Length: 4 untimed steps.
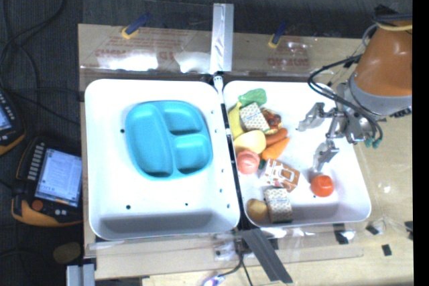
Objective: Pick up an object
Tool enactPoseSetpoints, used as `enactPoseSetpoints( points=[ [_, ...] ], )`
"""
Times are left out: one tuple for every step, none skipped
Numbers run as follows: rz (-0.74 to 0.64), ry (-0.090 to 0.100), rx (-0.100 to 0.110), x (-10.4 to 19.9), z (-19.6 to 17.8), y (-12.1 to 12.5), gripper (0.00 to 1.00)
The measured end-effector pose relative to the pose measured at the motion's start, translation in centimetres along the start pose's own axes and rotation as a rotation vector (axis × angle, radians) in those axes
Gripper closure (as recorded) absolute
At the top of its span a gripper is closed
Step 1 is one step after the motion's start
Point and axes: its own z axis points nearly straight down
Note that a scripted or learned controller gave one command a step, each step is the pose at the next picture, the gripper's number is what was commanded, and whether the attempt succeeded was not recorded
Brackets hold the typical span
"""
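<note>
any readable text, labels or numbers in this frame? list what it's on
None can be read.
Clear plastic sheet behind the bins: faint reddish print, too blurred.
Handheld pendant with a lit screen, left of the bench: screen content too small.
Small patterned box, orange and white, in the right bin: print illegible.
Checkered grey-white box by the green piece: pattern, no legible words.

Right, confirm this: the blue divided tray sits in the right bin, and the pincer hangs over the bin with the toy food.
Not quite. The camera view shows the blue divided tray in the left bin, not the right. The pincer does hang over the right bin with the toy food.
</note>
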Motion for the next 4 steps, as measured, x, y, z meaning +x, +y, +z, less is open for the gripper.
enactPoseSetpoints(
  points=[
    [0.179,-0.012,0.002,-8.7,10.7,0.2,0.00],
    [0.177,-0.018,0.006,-8.9,9.5,0.2,1.00],
    [0.175,-0.021,0.010,-9.0,8.4,0.2,1.00],
    [0.174,-0.024,0.013,-9.1,7.4,0.3,1.00]
  ],
)
